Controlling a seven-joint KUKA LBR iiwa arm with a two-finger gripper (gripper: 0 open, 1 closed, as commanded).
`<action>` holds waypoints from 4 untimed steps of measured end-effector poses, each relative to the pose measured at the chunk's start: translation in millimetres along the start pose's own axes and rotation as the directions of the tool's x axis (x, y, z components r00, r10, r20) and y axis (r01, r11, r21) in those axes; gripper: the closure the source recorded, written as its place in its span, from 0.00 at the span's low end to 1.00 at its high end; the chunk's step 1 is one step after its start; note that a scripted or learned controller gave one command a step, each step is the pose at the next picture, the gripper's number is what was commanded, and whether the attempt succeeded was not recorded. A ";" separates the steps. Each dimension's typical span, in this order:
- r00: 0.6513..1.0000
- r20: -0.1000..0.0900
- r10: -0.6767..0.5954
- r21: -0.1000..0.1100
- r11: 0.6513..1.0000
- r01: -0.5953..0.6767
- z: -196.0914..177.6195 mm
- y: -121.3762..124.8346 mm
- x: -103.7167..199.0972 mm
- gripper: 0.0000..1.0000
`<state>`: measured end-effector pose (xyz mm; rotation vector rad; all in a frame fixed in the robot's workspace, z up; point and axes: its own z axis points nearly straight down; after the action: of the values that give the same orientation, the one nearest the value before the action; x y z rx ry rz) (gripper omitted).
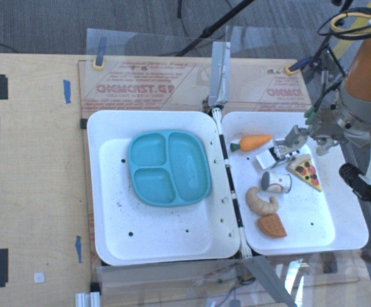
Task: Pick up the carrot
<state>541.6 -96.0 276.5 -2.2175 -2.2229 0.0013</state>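
Orange carrot (254,142) lies free at my nine o'clock; I'm approaching, jaw width untellable. Next: descend squarely astride it.

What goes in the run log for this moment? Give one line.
stage: approach | gripper: right of carrot, not holding it | carrot: right bin, lying flat | plate: left bin
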 end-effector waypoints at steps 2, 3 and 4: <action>0.995 0.001 -0.104 -0.003 0.995 0.104 91.7 78.7 28.0 0.00; 0.961 0.006 -0.275 -0.012 0.961 0.275 175.3 124.6 2.1 0.00; 0.962 0.015 -0.273 -0.026 0.962 0.273 159.0 128.3 0.0 1.00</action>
<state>669.7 -95.6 117.2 -1.9067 -2.5288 -0.0173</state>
